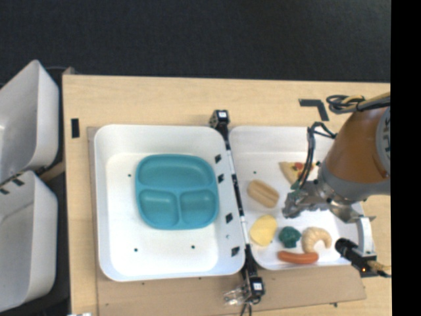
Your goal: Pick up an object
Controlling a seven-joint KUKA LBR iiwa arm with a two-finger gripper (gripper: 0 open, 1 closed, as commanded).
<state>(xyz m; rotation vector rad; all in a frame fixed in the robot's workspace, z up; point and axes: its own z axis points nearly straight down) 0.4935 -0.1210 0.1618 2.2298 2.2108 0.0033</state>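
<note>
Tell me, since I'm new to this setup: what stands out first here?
The teal divided plate lies alone in the left bin. In the right bin, toy foods cluster near the front: a bread roll, a yellow piece, a green piece, a sausage. The arm's hand hangs over them.

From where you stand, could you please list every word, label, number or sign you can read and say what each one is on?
None can be read.
The small black tag on the bench left of the bins: too small to show any text.
The teal divided plate, the white bins and the toy foods, such as the bread roll, bear no visible print.
</note>
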